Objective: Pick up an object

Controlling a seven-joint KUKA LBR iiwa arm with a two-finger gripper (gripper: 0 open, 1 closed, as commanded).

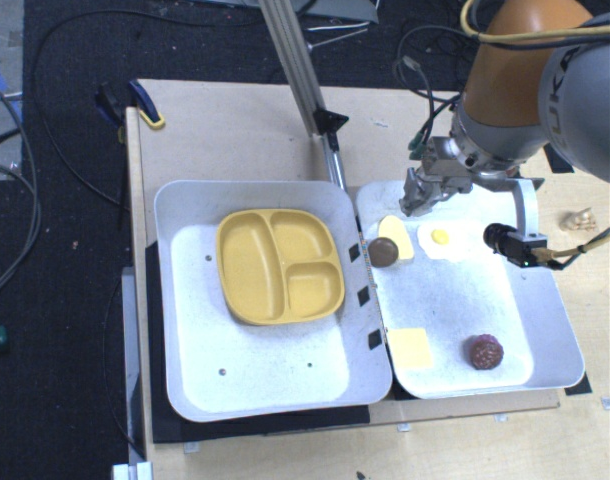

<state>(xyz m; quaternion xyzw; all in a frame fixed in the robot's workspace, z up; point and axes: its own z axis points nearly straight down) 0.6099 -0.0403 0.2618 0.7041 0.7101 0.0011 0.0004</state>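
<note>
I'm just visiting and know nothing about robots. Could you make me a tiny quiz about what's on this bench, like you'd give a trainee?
1. True or false: the yellow divided tray lies in the right bin.
2. Which item lies nearest the gripper? A) the dark red ball B) the fried egg C) the yellow square slice
3. Fill in: the small brown round piece sits close to the ____ wall of the right bin.

Key
1. False; it lies in the left bin.
2. B.
3. Left, beside the divide between the two bins.
</note>
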